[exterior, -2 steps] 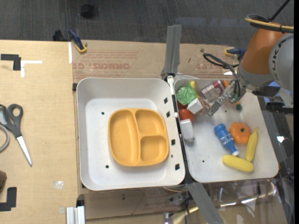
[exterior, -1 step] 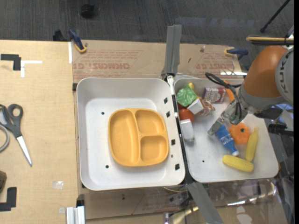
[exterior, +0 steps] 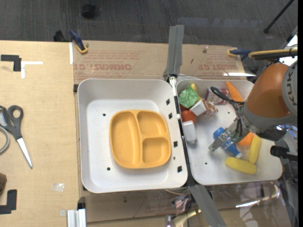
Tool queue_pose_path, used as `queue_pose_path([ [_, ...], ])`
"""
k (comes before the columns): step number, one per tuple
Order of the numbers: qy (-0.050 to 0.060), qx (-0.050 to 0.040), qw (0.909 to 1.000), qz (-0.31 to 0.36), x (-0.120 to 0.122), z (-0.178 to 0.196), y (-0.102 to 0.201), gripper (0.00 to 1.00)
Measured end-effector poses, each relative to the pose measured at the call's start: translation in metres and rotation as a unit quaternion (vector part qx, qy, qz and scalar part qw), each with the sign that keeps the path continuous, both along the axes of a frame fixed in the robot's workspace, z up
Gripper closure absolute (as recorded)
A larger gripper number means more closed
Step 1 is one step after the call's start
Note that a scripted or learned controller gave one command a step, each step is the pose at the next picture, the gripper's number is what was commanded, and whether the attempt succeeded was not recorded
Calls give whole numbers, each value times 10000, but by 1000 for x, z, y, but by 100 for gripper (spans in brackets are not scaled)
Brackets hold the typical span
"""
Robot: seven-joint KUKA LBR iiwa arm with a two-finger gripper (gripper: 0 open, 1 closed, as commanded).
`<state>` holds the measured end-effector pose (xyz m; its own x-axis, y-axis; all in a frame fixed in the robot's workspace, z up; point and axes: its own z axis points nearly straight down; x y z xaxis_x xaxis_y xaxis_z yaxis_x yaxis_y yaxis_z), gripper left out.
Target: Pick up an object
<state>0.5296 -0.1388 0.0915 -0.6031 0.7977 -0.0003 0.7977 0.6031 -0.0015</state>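
Arm (exterior: pixel 267 91): in from the right, orange band over the right bin, wrist angled down-left into the pile.
Gripper (exterior: pixel 218 144): low in the right bin (exterior: pixel 208 171), tips pointing left, right at the blue toy (exterior: pixel 226 140). Open or closed? Can't tell, too small and cluttered, and can't tell if anything's gripped.
Blue toy: mid right bin, touching or just under the gripper; which one, can't tell.
Corn (exterior: pixel 241 165): yellow, lying flat nr the front of the right bin, just below-right of the gripper, apart from it.
Yellow piece (exterior: pixel 254 149): upright-ish, just right of the blue toy, above the corn.
Orange bit (exterior: pixel 245 138): wedged btwn the blue toy and the yellow piece, partly under the arm.
Green item (exterior: pixel 188 97): crumpled, back-left corner of the right bin.
Red item (exterior: pixel 188 116): just below the green one, by the left wall.
White block (exterior: pixel 190 131): along the left wall, below the red item.
Small box (exterior: pixel 199 107): whitish, right of the red item, mid-back.
Carrot (exterior: pixel 234 91): orange, back of the right bin, beside the arm.
Left bin (exterior: pixel 90 126): holds a yellow tray (exterior: pixel 140 138), three compartments, flat in the middle.
Scissors (exterior: pixel 18 134): grey handles, on the bench far left, well apart from both bins.
Clamp (exterior: pixel 78 41): blue w/ yellow tip, back edge behind the left bin.
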Motion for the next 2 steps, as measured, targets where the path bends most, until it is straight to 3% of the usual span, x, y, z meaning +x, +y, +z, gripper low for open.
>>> queue_pose_path([
  [1, -5, -6, 10000, 11, 1, 9, 0, 100],
  [2, -7, -2, 9949, -1004, 6, 100, 47, 100],
])
